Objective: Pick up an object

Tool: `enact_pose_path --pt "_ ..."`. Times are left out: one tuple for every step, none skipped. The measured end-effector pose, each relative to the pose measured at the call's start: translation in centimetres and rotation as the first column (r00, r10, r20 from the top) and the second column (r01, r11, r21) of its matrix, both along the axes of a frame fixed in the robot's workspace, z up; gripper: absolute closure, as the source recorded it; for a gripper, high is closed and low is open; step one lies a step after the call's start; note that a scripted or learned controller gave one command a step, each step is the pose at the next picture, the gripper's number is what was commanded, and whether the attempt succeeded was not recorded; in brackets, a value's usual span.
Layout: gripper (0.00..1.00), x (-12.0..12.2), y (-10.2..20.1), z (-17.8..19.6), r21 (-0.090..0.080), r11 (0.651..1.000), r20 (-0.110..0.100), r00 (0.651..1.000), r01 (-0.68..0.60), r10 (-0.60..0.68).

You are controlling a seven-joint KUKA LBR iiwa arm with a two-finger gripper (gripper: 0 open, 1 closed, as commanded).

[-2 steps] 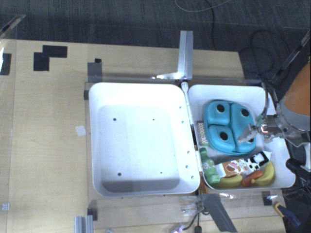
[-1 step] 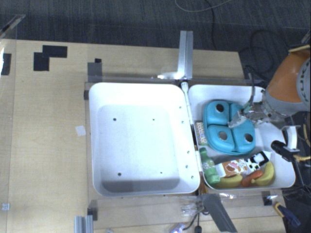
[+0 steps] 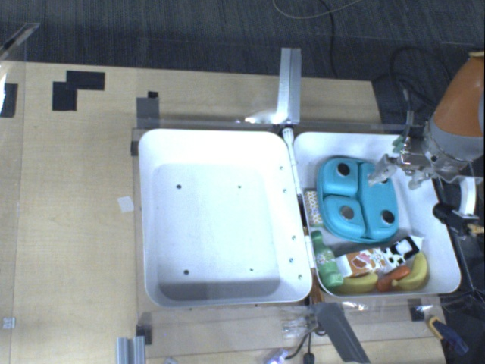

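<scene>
A turquoise plastic piece with four round hollows [image 3: 355, 200] lies in the right bin [image 3: 447, 275]. Below it, along the bin's front wall, lie a printed carton [image 3: 369, 262], a yellow banana [image 3: 405, 277] and a green packet [image 3: 326, 260]. The gripper [image 3: 384, 170] hangs over the upper right corner of the turquoise piece, at the end of the grey arm with its orange band [image 3: 464, 101]. Nothing is seen held in it.
The left white bin [image 3: 216, 146] sits beside the right one, with a metal post [image 3: 289, 82] rising behind where they meet. Black cables [image 3: 455, 214] hang at the right bin's far side. The wooden bench [image 3: 68, 203] stretches to the left.
</scene>
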State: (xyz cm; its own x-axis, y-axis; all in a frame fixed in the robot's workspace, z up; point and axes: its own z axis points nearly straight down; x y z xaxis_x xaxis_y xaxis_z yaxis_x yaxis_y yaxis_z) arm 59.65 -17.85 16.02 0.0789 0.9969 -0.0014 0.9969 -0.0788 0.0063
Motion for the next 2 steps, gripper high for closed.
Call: enact_pose_path --pt "0.0 3.4 2.6 -4.6 -0.008 0.997 0.017 0.997 -0.078 0.078" --pt "0.0 5.8 4.0 -4.9 -0.021 0.99 0.008 0.99 -0.139 0.14"
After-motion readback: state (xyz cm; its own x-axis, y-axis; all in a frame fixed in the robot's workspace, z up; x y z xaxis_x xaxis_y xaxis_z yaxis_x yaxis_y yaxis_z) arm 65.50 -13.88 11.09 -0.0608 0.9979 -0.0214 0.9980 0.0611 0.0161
